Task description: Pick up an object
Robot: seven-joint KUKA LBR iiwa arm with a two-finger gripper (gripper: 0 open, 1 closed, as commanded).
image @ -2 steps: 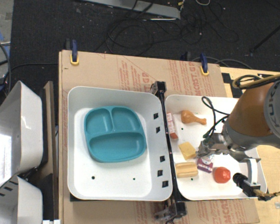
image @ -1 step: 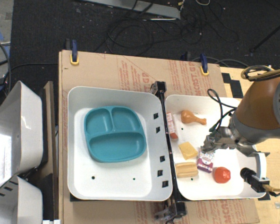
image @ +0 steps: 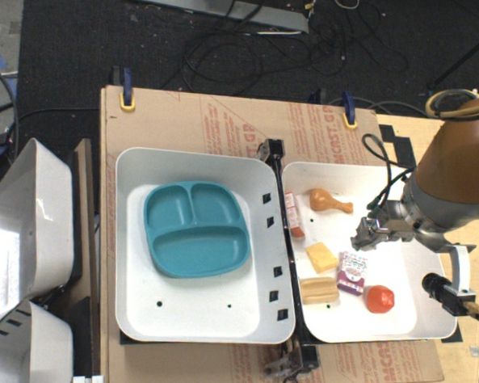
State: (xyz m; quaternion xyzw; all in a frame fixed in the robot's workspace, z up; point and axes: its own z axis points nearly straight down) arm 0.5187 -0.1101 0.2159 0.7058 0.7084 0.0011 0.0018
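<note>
Right-centre, gripper [image: 368, 235] hovered over small purple-white carton [image: 352, 272]; finger state untellable. Risk: descent nudges crowded yellow cheese-like block [image: 320, 256], causing miss.

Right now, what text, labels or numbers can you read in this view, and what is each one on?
Red print on the cardboard sheet under the bins: faded and turned, not legible.
Purple-and-white packet in the right bin: label too small to read.
Red-and-white packet by the divider: print too blurred to read.
No text reads clearly.
</note>
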